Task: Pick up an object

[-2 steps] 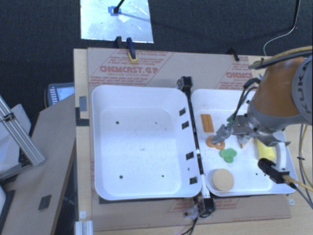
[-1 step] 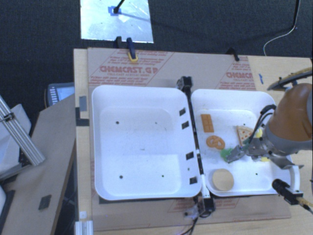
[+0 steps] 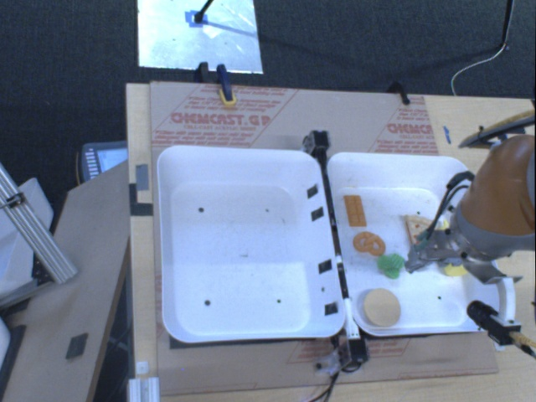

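The right bin (image 3: 394,167) holds an orange rectangular piece (image 3: 355,210), a brown pretzel (image 3: 368,244), a green lump (image 3: 390,265), a round tan bun (image 3: 382,306), a tan wedge (image 3: 416,225) and a yellow thing (image 3: 455,269) partly hidden under the arm. My gripper (image 3: 419,258) is low in this bin, just right of the green lump and below the tan wedge. The arm's grey and orange wrist (image 3: 498,208) covers the bin's right side.
The left bin (image 3: 243,249) lies beside the right one, with a black-clipped divider (image 3: 331,241) between them. Both rest on cardboard (image 3: 285,111). A metal plate (image 3: 199,23) lies at the back, and a tablet (image 3: 102,159) at the left.
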Controlling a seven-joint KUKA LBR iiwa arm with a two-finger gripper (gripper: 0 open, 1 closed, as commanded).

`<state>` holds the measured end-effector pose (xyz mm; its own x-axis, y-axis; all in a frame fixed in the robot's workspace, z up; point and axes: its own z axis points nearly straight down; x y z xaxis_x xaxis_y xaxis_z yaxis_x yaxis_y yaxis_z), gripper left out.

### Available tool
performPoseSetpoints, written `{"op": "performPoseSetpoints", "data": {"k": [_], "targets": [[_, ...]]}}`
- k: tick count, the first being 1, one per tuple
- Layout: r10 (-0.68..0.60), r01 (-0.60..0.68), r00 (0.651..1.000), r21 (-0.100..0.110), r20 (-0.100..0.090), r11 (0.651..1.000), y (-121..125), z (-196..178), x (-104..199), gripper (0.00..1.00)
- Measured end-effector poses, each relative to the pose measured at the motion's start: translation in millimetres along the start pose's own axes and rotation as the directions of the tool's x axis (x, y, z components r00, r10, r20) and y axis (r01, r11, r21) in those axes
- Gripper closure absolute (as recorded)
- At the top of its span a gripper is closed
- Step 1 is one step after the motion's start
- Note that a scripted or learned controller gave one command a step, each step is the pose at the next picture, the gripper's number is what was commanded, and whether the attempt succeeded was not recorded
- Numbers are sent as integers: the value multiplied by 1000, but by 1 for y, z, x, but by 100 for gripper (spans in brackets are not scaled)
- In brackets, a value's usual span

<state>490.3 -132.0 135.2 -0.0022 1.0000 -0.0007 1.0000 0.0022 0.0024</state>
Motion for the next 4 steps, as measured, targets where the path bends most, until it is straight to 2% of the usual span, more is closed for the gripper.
{"op": "performPoseSetpoints", "data": {"k": [1, 2, 3, 4], "targets": [[-11, 11, 1000, -6, -4, 1000, 38, -52, 84, 100], [6, -6, 1000, -1, 2, 1000, 24, -70, 24, 100], [-10, 10, 1000, -17, -2, 1000, 32, -215, 85, 100], [-11, 11, 1000, -3, -3, 1000, 50, -220, 173, 100]]}}
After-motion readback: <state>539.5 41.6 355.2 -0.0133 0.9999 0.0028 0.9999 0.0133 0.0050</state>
